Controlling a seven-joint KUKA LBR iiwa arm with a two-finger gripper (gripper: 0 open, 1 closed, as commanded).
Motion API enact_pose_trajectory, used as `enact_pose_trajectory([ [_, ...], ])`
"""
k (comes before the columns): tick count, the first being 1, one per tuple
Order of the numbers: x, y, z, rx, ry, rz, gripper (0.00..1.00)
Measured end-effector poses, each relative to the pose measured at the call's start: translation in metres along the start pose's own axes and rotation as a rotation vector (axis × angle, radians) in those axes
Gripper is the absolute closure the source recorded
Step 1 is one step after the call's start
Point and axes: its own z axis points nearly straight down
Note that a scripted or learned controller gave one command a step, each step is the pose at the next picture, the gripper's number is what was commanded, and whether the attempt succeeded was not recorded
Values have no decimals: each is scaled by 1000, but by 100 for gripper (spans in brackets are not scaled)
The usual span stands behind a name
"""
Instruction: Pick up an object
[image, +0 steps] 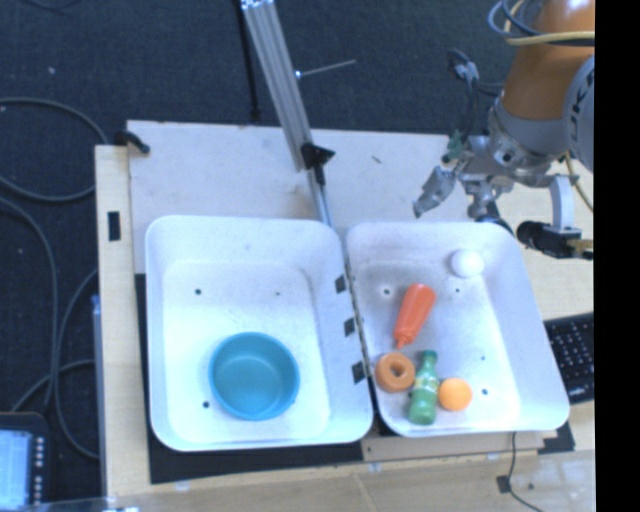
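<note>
Here, the gripper (462, 197) hangs above the far edge of the right bin (535, 330), its two fingers spread apart with nothing between them; one finger (432, 192) slants toward the left and the other points down near the bin's rim. The arm (545, 75) enters from the upper right, its orange band above the grey wrist. All the small objects lie in the right bin, nearer the camera than the gripper. Closest to it is a white ball (466, 263), just inside the far rim. Further down lies an orange carrot-shaped toy (413, 313), its long axis running from upper right to lower left. Near the front wall sit an orange ring (396, 372), a green toy bottle (424, 390) lying with its neck toward the far side, and a small orange ball (455, 394) just beside it. The left bin (175, 300) holds a blue bowl (254, 376). Both bins rest on a pale worktop (220, 165). No legible writing shows on anything.
</note>
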Motion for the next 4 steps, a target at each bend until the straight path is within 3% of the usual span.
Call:
enact_pose_trajectory([
  [3,-4,11,161,9,-2,-3,0],
  [4,-5,14,141,-2,-3,-4,100],
])
